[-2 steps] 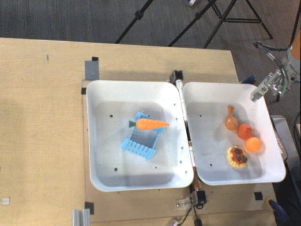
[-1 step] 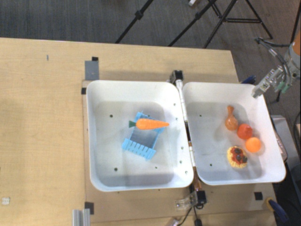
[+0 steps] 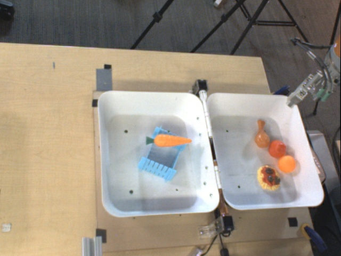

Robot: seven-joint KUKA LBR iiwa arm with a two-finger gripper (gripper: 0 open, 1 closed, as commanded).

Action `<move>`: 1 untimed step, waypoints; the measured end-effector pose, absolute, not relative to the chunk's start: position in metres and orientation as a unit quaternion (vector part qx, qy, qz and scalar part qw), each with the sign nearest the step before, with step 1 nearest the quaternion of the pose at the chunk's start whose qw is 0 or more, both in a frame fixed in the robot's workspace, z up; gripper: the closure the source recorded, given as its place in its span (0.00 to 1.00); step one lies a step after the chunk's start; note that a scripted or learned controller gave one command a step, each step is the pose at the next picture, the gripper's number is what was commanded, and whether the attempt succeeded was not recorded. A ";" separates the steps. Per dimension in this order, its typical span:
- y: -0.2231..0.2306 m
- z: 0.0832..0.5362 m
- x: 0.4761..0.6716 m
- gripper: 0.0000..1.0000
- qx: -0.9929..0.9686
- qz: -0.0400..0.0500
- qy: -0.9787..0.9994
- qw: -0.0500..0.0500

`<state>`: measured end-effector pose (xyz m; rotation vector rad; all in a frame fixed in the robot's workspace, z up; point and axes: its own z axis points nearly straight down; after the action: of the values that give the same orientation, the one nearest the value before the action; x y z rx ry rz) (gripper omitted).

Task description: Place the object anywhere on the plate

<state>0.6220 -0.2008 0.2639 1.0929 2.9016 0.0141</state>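
A blue ridged plate (image 3: 159,163) lies tilted in the middle of the left bin (image 3: 114,143). An orange carrot (image 3: 171,140) with a green top rests across the plate's far edge, pointing right. My gripper (image 3: 308,91) hangs at the far right, above the back right corner of the right bin (image 3: 234,143). It is well away from the carrot and the plate, and nothing shows in it.
In the right bin sit an orange pear-shaped toy (image 3: 261,136), a red-orange ball (image 3: 277,149), an orange ball (image 3: 287,164) and a small yellow tart (image 3: 269,177), all near its right side. Wooden bench surrounds the bins; tripod legs stand on the floor behind.
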 end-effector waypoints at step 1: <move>-0.205 0.255 0.579 1.00 0.409 0.001 0.913 0.004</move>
<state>0.5787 -0.2050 0.2546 1.2805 2.8603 0.0027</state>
